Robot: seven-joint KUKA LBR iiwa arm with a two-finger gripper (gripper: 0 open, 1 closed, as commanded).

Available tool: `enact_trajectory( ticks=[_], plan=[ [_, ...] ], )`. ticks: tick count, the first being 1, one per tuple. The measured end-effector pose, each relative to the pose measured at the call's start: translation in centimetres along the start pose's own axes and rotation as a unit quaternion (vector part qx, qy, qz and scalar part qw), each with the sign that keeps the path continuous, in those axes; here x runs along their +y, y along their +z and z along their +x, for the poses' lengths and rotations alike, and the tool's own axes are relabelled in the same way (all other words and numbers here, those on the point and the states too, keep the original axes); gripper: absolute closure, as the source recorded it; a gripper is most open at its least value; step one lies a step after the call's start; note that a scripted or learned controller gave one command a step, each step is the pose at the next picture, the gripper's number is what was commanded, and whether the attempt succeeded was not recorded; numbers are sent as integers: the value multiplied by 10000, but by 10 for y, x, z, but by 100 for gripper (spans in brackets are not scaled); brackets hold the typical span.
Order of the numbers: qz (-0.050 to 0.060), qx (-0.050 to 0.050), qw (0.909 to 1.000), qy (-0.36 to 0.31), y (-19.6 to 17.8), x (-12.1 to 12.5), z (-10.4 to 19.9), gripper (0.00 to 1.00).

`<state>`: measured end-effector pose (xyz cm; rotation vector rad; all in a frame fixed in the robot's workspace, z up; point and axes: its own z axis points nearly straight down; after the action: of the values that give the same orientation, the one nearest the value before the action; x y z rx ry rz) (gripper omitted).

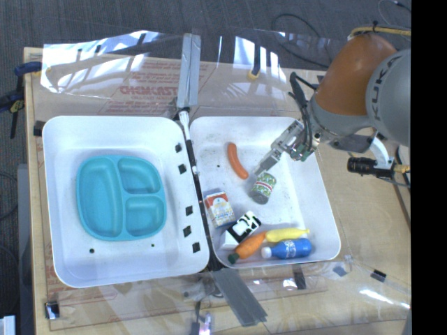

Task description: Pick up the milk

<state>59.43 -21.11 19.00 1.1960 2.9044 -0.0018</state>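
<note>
Both bins (70,145) look like smooth white plastic with a soft sheen. The divided tray (122,197) is matt turquoise plastic. The milk (218,209) looks like a printed paper carton. The blue bottle (290,249) is glossy plastic. The table (363,222) shows pale bare wood, with clear shiny film (105,54) at its back edge. The end effector (269,162) is dull grey metal.

Overhead slanted view of bins (56,187).

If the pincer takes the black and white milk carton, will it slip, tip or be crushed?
The milk carton is boxy with flat faces, so it will probably not roll. It lies tilted against the carrot, so it may shift when touched. It looks like thin card, probably light and easy to dent.
</note>
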Motion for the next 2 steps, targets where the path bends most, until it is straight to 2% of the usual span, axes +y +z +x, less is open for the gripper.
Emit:
enact_trajectory(
  ticks=[1,2],
  plan=[
    [8,24,9908,1350,99,-23,31,0],
    [10,22,9932,1160,64,-10,94,0]
  ],
)
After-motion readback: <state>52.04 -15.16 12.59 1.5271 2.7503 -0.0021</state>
